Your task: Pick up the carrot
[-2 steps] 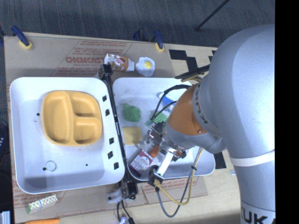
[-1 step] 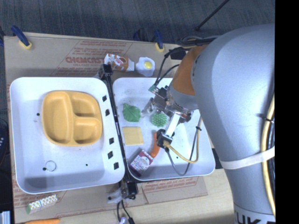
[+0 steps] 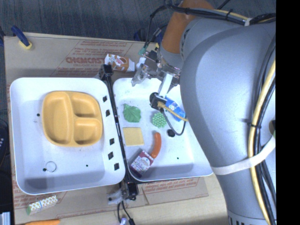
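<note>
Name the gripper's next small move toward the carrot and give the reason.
Probably shift the gripper toward the near side of the right bin and lower it. It hangs over the bin's far end, empty and apart from the carrot, which lies on the bin floor beyond the green leaf and the dotted green piece, beside the yellow square.

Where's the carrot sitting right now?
The carrot lies in the right bin, toward its front, just right of the yellow cheese slice, below the green dotted piece and above the dark red packet.
</note>
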Controlling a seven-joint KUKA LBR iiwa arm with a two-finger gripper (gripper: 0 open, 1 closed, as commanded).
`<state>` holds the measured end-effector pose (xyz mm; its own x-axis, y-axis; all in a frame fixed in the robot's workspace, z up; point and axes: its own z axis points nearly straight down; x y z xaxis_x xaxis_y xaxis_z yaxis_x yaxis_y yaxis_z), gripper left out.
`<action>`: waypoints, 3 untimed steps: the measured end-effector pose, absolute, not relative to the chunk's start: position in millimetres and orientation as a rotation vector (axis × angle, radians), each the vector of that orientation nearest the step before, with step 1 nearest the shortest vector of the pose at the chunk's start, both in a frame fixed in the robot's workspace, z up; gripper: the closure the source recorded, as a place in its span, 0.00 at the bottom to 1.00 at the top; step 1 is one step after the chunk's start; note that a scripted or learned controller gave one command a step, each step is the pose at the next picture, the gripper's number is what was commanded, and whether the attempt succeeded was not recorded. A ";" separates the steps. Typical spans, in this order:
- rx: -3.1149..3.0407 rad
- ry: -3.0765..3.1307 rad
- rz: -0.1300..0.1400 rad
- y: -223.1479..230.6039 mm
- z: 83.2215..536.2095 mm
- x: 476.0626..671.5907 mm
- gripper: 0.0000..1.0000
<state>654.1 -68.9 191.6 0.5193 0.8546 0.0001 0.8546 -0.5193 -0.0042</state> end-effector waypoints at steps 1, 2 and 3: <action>-2.839 -1.335 0.009 -104.7 90.6 655.4 0.00; -2.773 -1.466 0.002 15.4 192.5 643.4 0.00; -2.874 -1.262 0.005 -7.3 191.5 656.1 0.00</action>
